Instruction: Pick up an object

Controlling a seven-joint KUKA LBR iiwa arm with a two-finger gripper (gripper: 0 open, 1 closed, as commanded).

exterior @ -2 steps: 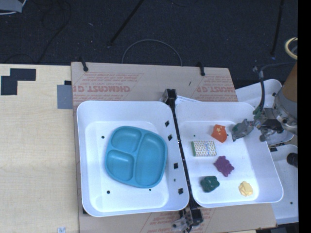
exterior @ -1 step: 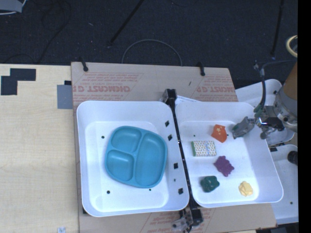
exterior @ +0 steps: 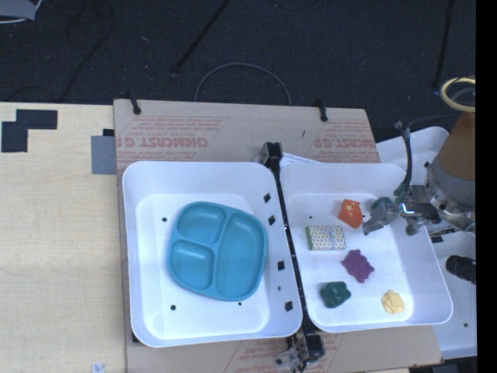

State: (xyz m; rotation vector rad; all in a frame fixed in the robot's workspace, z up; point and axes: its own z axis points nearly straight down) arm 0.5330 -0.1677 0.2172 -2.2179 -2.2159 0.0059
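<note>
The right bin (exterior: pixel 423 286) holds an orange block (exterior: pixel 351 212), a pale green speckled block (exterior: pixel 325 237), a purple lumpy piece (exterior: pixel 357 265), a dark green piece (exterior: pixel 335 294) and a yellow piece (exterior: pixel 393 302). My gripper (exterior: pixel 378 214) reaches in from the right and sits just right of the orange block, low over the bin's upper part. Nothing shows between its fingers.
The left bin (exterior: pixel 147 208) carries a blue sectioned plate (exterior: pixel 217 249). A black divider (exterior: pixel 283 247) runs between the bins. Cables hang near the arm (exterior: pixel 454 177) at the right. Cardboard (exterior: pixel 233 134) lies behind the bins.
</note>
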